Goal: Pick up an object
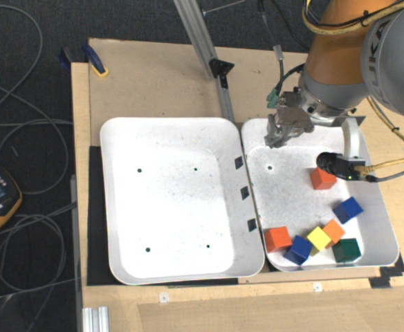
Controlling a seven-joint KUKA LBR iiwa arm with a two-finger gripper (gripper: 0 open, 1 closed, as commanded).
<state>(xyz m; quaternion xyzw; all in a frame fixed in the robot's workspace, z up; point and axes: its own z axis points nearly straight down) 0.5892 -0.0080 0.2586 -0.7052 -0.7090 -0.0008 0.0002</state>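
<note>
**Blocks sit low in the right bin, gripper poised above its far end**

Blocks of several colours lie in the right bin (376, 206), all on the side of the fingers nearest the camera. Closest to the gripper (279, 134) is a red-orange block (322, 178), a little to its right and nearer the viewer, just beside a black fitting (335, 164) with a yellow cable. Farther from the fingers comes a blue block (349, 209). Farthest off, along the near wall, is a cluster: an orange block (278, 238), a second blue block (299, 249), a yellow block (318, 238), another orange block (334, 229) and a green block (346, 250). The yellow one touches its blue and orange neighbours.

The gripper hangs over the far left corner of that bin, close to the divide with the left bin (119, 185), which lies off to the fingers' left. Nothing shows between the fingers; whether they are spread or closed cannot be told from this angle. The arm's orange band (340, 33) rises up and to the right of them. Every block rests on the bin floor, well apart from the fingertips.
</note>
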